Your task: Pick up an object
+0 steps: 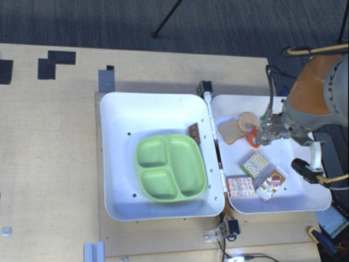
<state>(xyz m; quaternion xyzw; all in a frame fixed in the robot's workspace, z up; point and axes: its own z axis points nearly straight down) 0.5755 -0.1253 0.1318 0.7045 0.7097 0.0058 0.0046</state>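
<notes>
A smooth green three-compartment plate (171,167) is seen well left of the gripper (265,134), whose opening cannot be told; patterned cartons (255,164) lie just below it.

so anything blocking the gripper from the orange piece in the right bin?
Nothing visible. The gripper is right at the orange piece, with the tan slice lying beside it and the small packets lower in the right bin.

The pale wooden table (49,162) under me carries two shallow white bins side by side, edges touching: the left bin (117,146) and the right bin (305,201). Black tape patches (54,63) lie near its far left edge, beside a small grey bracket (107,81).
</notes>
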